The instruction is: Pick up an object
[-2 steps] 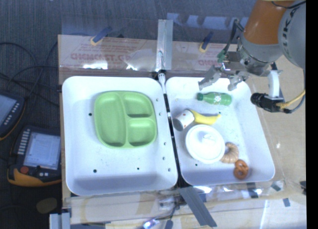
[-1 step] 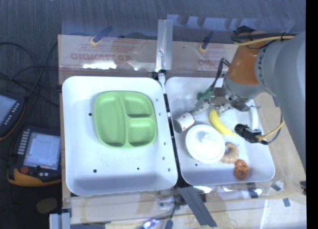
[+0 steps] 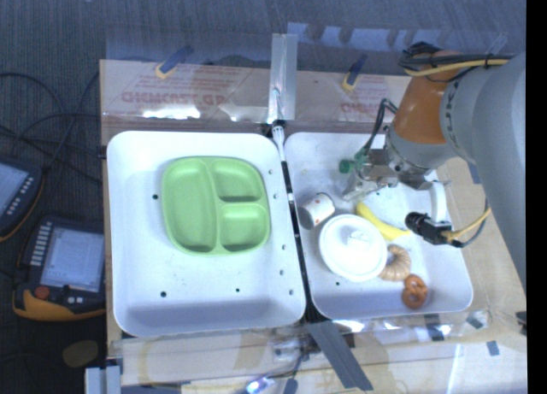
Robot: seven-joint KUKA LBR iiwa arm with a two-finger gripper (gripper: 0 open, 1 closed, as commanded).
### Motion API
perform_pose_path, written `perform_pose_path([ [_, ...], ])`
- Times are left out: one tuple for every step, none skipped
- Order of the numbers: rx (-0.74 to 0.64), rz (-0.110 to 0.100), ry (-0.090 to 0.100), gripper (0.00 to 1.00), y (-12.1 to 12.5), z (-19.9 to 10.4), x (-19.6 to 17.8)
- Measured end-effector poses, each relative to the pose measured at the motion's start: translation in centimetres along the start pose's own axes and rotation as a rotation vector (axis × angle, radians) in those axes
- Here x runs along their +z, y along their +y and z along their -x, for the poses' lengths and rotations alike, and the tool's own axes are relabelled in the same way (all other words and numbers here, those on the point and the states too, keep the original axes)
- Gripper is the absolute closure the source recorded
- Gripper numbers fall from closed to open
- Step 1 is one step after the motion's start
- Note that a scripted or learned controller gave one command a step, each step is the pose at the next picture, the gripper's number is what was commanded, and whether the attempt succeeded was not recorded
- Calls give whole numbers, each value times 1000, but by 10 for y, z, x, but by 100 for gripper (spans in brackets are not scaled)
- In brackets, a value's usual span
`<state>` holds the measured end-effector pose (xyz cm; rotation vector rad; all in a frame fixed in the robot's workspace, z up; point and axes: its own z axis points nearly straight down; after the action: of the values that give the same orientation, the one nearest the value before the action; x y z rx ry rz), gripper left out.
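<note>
My gripper (image 3: 363, 180) reaches down into the right bin (image 3: 444, 298), near its back middle. A yellow banana (image 3: 382, 222) lies just below it, partly under the arm's shadow. A small white cup (image 3: 319, 208) lies on its side to the left of the gripper. A white round bowl (image 3: 353, 246) sits in the bin's middle. A tan croissant (image 3: 397, 263) and a brown round pastry (image 3: 414, 291) lie at the front right. I see nothing held between the fingers.
The left bin (image 3: 137, 290) holds a green divided plate (image 3: 216, 204). A metal divider post (image 3: 283, 76) stands at the back between the bins. The arm's grey body and orange band (image 3: 423, 114) hang over the right bin's back right corner.
</note>
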<state>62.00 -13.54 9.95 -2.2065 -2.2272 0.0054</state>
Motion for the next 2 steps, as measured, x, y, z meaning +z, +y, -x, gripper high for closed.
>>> perform_pose_path([
  [0,0,0,0,0,0,0],
  [25,18,-4,0,-46,63,10],
])
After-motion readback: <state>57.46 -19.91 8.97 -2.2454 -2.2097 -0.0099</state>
